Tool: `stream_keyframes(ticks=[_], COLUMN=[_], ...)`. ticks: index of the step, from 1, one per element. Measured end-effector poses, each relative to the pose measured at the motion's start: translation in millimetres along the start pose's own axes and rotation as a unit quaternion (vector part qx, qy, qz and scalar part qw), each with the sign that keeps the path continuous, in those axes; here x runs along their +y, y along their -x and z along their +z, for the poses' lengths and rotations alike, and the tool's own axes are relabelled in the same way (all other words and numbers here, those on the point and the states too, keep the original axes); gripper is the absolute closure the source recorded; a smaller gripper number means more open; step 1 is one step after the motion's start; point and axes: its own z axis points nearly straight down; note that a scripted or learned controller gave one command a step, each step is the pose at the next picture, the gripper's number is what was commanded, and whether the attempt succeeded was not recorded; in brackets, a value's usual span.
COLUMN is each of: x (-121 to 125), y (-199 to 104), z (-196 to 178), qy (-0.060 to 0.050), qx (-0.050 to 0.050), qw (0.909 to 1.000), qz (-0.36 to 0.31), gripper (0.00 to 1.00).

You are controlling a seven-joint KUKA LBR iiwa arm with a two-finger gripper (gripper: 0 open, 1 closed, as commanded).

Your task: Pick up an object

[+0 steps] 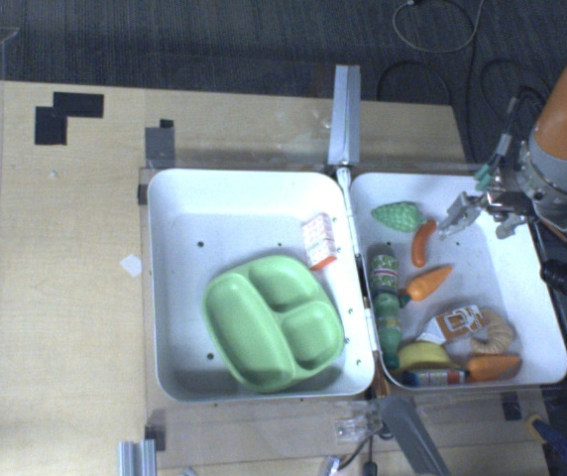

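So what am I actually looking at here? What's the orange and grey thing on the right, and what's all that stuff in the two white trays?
You are looking down at a slant from one camera fixed above a workbench. The orange and grey thing is a robot arm reaching in from the right. At its tip is a gripper, the part meant to pinch things; it hangs over the right bin, and nothing can be seen between its jaws.

The left bin holds a green divided plate and a small red and white packet.

The right bin is crowded with toy food: a green leafy piece, two orange carrots, a green bottle, a banana, a brown packet and a few more pieces. The arm's job is simply to pick one of them up.
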Motion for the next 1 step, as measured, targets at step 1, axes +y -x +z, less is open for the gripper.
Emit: stream_keyframes(ticks=[1], x=[2.9], y=[-56.3], z=[71.5], qy=[0.0], qx=[0.0], qw=[0.9993], qz=[0.037], gripper=[0.0])
